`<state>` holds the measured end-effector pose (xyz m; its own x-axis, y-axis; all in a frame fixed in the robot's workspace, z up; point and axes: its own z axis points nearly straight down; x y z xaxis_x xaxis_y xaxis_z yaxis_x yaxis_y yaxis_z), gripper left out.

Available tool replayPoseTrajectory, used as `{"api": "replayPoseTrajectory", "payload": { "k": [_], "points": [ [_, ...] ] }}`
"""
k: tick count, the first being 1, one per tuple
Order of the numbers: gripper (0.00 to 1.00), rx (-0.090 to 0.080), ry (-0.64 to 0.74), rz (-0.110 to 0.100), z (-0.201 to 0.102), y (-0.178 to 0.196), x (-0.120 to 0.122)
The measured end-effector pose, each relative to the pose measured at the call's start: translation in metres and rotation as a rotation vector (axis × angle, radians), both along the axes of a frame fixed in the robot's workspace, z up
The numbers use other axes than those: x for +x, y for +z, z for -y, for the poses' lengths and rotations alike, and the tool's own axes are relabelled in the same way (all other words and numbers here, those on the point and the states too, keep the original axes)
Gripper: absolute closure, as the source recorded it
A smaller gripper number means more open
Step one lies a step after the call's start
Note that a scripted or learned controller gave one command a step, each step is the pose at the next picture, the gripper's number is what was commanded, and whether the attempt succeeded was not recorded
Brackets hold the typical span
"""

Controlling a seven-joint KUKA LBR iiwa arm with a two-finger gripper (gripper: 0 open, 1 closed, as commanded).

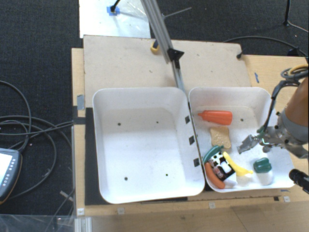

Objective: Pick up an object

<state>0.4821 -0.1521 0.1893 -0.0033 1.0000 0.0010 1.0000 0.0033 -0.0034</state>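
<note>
Tool point(247, 144) sits low over the right bin point(231, 94), near its right wall; whether it is apart or together cannot be told, and nothing is seen held. Orange bottle point(216, 116) lies toward the bin's far edge, cracker point(220, 137) just beside it. Banana point(236, 167), carrot point(214, 175) and green cup point(262, 166) crowd the near edge. Left bin point(140, 96) stands alongside.

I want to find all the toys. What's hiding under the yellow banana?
The yellow plastic banana lies on a pile in the right white bin: a black-and-white block, with an orange carrot-like toy beside it. Whatever lies beneath that pile is covered.
</note>
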Motion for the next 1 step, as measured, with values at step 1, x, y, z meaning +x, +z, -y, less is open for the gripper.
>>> {"api": "replayPoseTrajectory", "payload": {
  "k": [1],
  "points": [
    [0.00,-0.001,-0.001,0.005,-0.0002,0.0018,0.0011]
  ]
}}
